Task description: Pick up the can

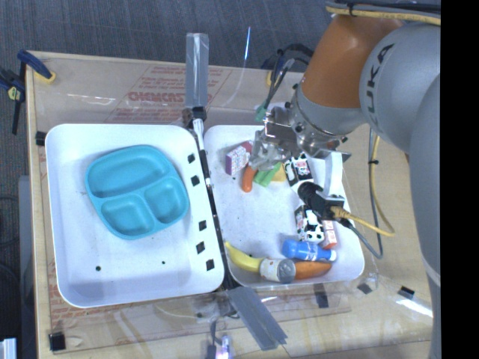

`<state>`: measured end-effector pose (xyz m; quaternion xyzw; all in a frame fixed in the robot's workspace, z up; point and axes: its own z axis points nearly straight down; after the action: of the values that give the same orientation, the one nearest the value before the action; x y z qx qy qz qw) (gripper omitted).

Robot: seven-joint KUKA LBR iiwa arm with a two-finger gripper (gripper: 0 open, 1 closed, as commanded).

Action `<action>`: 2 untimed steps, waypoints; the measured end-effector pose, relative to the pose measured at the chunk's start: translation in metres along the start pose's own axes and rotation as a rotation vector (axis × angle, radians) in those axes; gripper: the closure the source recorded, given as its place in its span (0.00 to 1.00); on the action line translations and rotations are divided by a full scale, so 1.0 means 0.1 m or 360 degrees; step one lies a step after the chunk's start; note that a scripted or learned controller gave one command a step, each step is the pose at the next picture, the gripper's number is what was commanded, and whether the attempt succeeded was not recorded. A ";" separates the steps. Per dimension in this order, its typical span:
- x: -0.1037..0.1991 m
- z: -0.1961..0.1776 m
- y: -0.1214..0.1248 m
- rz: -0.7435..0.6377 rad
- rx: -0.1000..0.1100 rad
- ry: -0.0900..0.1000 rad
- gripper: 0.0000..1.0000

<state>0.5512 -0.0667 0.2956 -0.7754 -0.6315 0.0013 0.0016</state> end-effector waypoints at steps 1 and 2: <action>-0.14 0.84 -0.56 0.0035 0.0003 -0.0001 1.00; -0.65 1.13 -0.49 -0.0484 0.0001 0.0001 1.00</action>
<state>0.4894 -0.1204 0.1826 -0.6709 -0.7416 0.0009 0.0022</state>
